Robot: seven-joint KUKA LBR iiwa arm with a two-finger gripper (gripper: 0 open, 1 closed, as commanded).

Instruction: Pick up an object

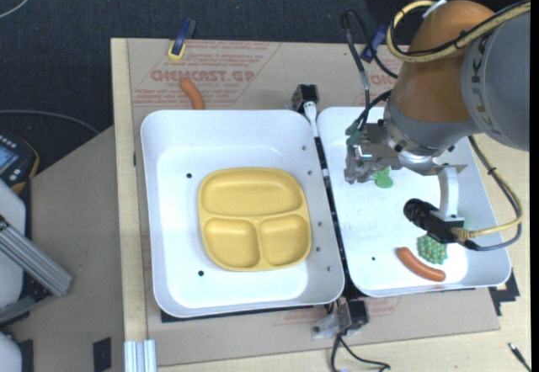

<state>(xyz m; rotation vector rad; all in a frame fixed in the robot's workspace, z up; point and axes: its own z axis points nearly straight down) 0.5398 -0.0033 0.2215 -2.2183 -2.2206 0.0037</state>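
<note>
Nearest me, the sausage [419, 263] and green broccoli piece [432, 250] are lying in the right bin [370, 273]; farther, my pincer [364, 165] is hovering beside a small green object [384, 179]; whether it is open I cannot tell; I should be lowering straight, centred over it.

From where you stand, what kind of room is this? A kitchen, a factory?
Most likely a robotics lab. A grey and orange arm reaches over two white bins on a workbench; toy food such as a sausage lies inside, and loose cables trail across dark carpet.
</note>
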